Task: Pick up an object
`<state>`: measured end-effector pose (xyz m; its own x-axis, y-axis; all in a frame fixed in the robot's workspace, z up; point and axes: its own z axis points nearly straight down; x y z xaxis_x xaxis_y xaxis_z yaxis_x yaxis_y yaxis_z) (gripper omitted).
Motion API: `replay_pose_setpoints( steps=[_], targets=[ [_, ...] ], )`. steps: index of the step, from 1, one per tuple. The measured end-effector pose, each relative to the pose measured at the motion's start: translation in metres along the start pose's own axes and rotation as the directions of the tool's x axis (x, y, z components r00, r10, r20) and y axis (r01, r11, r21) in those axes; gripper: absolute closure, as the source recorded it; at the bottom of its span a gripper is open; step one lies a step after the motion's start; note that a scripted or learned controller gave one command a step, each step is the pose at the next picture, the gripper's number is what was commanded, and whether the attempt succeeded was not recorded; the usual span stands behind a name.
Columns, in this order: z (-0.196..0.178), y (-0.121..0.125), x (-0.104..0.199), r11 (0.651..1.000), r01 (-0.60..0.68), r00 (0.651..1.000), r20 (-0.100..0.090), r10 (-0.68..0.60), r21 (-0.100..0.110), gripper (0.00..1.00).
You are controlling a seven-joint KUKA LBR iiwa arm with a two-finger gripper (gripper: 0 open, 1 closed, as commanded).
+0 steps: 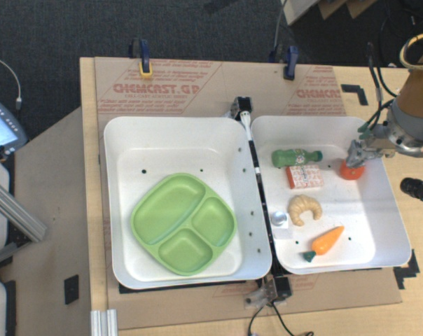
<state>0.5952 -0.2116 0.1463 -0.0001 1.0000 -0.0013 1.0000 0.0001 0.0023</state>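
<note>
While the grey arm with its orange band reaches in from three o'clock, its tool (356,154) hangs low over the far right corner of the right-hand shallow white bin (393,247), at about two o'clock of that bin. Directly beneath and touching it in the picture sits a small red-orange rounded object (351,171), the likeliest target. Whether the tool is spread or pressed together cannot be told from this slanted view, and nothing can be seen pinched in it; the red-orange piece looks to be resting on the bin floor.

The other candidates lie untouched in the same bin: a green plastic bottle with a pale label (296,157) lying on its side at twelve o'clock, a red-and-white printed box (305,177) just below it, a tan toy croissant (304,208) near the centre, an orange toy carrot with a green stub (326,242) at six o'clock, and a small grey metallic piece (279,220) at nine o'clock against the bin wall. The left-hand white bin (120,159) holds a light green divided plastic plate (183,222), well apart from the arm. Both bins rest on a brown cardboard sheet (190,82) clamped to the bench.

In my judgement the approach is made and the tool is at grasp height, but no lift is evident; closing securely and raising the piece are left.
</note>
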Motion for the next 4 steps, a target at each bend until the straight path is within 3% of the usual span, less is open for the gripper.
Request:
replay_pose_setpoints(
  steps=[2, 3, 4],
  targets=[
    [-0.114, 0.009, 0.015, 1.000, 0.002, 1.000, 0.002, -0.002, -0.008, 1.00],
    [-0.127, 0.010, 0.015, 1.000, 0.001, 1.000, 0.001, -0.001, -0.002, 1.00],
    [-0.131, 0.002, 0.070, 1.000, 0.006, 1.000, -0.004, -0.006, 0.003, 1.00]
  ],
)
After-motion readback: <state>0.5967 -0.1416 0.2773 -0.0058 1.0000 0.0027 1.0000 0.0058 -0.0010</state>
